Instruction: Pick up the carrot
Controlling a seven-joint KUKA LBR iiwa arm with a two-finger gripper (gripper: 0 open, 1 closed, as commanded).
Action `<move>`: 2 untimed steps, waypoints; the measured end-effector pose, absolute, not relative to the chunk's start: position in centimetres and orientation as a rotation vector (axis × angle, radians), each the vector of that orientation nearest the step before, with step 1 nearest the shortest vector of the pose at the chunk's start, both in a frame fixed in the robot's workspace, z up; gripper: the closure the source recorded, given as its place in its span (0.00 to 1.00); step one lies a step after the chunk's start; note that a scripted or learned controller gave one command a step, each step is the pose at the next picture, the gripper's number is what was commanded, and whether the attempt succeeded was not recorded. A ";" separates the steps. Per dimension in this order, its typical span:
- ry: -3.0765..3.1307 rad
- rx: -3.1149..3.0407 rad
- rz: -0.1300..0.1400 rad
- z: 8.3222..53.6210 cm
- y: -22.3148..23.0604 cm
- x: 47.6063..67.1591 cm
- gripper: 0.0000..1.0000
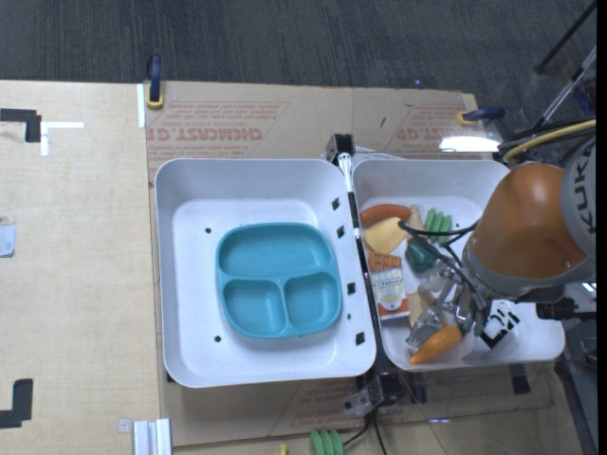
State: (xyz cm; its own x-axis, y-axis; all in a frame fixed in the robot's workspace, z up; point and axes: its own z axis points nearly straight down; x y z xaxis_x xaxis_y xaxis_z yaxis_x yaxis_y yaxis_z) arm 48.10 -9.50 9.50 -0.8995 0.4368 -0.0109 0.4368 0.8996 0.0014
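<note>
Carrot (437, 343): orange, tapered, lying tilted near the front wall of the right bin (531, 349). Gripper (453, 313) directly above it, touching or nearly so; finger state cannot be told. Left bin (180, 254) carries a teal divided plate (279, 279).

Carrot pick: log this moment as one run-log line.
task: pick carrot | carrot: right bin, near front wall | gripper: low over carrot | grasp: unconfirmed | left bin: blue tray
</note>
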 end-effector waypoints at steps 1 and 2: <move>3.035 0.707 0.001 10.5 -9.6 48.6 1.00; 3.035 0.709 0.001 10.5 -9.6 48.6 0.00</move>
